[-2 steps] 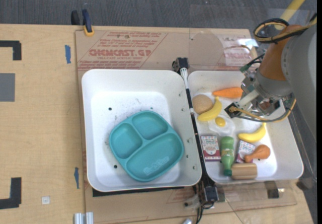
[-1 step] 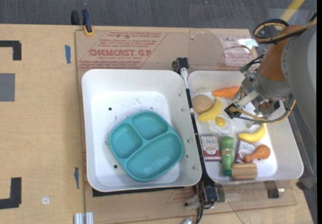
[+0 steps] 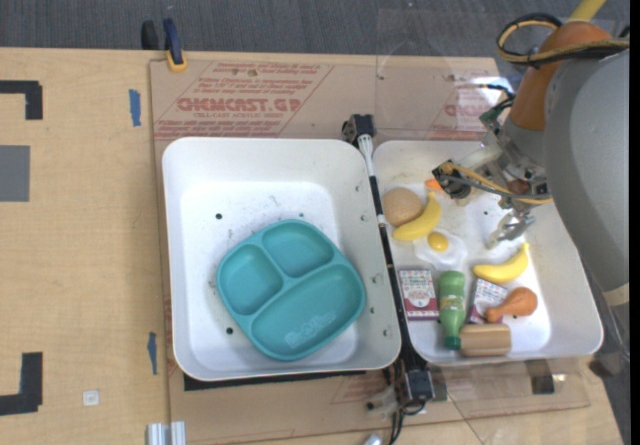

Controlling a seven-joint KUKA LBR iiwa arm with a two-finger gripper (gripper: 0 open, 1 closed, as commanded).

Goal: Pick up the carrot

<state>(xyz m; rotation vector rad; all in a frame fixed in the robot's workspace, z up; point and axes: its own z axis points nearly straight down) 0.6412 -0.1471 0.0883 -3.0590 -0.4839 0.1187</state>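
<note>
a: so, where is the carrot (image 3: 448, 180) lying?

b: it's lying at the back of the right bin (image 3: 575, 263), just behind the tan bread roll (image 3: 403, 204) and a banana (image 3: 421, 220).

a: and the gripper (image 3: 510, 225)?

b: it's hanging over the same bin, right of the carrot and apart from it. i can't tell how it's set. nothing is showing in it.

a: the left bin (image 3: 190, 233)?

b: it's holding a teal divided plate (image 3: 290, 288).

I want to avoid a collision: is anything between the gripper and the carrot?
Nothing visible. The carrot lies just beside the gripper in the right bin; a banana and egg sit off that path.
</note>
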